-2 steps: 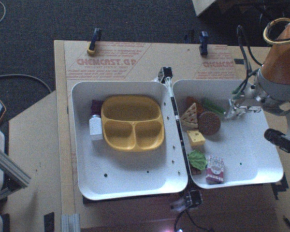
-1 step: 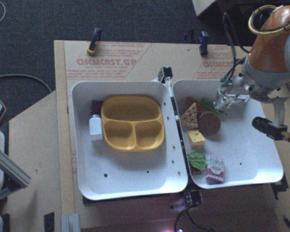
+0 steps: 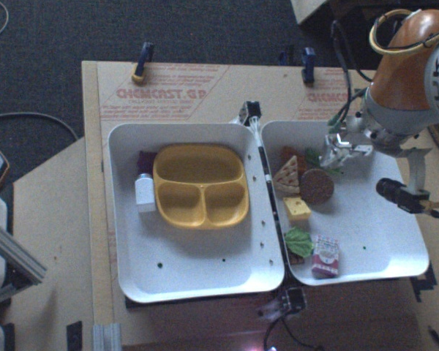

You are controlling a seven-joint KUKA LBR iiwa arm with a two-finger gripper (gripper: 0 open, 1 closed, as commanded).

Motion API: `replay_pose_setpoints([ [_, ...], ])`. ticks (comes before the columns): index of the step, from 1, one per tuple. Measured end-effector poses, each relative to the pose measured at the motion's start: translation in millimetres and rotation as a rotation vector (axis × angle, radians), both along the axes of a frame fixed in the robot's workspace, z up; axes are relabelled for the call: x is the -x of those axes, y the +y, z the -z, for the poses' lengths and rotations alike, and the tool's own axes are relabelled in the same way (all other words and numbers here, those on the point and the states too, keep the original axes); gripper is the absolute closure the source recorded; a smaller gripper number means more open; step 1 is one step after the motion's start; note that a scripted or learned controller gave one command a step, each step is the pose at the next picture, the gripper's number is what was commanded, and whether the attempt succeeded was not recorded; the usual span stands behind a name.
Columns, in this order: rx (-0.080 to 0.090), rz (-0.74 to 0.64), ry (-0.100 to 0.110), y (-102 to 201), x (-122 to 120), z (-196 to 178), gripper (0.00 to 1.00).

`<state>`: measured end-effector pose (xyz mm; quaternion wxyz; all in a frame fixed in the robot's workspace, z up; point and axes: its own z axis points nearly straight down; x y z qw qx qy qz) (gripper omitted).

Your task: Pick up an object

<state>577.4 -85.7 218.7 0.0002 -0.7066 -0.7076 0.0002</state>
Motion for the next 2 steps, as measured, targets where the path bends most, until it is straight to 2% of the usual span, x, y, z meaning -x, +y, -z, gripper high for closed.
replay_pose_setpoints([
  [1, 0.001, 0.001, -0.005, -2.8, 6.6, -17.0, 1.0],
  [2, 0.0, 0.002, 0.003, -5.8, 2.5, 3.5, 1.0],
])
